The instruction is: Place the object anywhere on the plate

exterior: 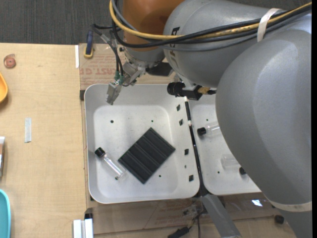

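A black ribbed rectangular plate (146, 154) lies flat at a slant in the middle of the left bin (94, 113). Just left of it, a small clear vial with a black cap (109, 161) rests on the bin floor, its far end close to the plate's left corner. My gripper (112, 94) hangs over the bin's back left corner, well above and behind both the plate and the vial. Nothing is visible at its tip.
The right bin (213, 182) holds a second clear vial with a black cap (208, 130) and another clear piece (230, 163), partly hidden under the arm. The large grey arm covers the right side. A wooden bench (39, 108) lies to the left.
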### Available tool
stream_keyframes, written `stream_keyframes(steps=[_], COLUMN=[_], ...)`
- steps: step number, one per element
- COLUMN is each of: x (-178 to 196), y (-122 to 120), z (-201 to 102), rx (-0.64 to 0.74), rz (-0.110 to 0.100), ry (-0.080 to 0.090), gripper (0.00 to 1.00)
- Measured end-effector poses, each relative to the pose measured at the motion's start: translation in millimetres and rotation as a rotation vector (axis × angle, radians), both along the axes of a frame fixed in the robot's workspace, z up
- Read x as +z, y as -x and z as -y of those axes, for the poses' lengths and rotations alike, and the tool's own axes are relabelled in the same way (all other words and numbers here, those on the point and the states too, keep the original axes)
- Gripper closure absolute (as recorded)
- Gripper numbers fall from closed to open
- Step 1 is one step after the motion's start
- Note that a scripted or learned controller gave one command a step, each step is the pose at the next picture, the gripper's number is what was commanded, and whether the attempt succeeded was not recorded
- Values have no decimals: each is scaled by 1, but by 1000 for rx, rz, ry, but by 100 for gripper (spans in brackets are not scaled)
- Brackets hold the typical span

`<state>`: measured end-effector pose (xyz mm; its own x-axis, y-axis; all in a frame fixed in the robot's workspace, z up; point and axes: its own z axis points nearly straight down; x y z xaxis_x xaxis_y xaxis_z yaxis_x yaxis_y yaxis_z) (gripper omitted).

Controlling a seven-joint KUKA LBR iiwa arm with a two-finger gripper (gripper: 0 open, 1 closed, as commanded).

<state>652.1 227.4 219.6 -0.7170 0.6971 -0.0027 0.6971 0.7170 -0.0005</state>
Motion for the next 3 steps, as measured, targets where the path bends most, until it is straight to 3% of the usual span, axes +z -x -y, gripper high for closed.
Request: stream_keyframes(steps=[1, 2, 3], x=[9, 68, -8], y=[-1, 68, 73], z=[1, 8, 0], rx=[1, 406, 671], rz=[2, -2, -2], ry=[2, -1, -1], gripper=[100, 100, 100])
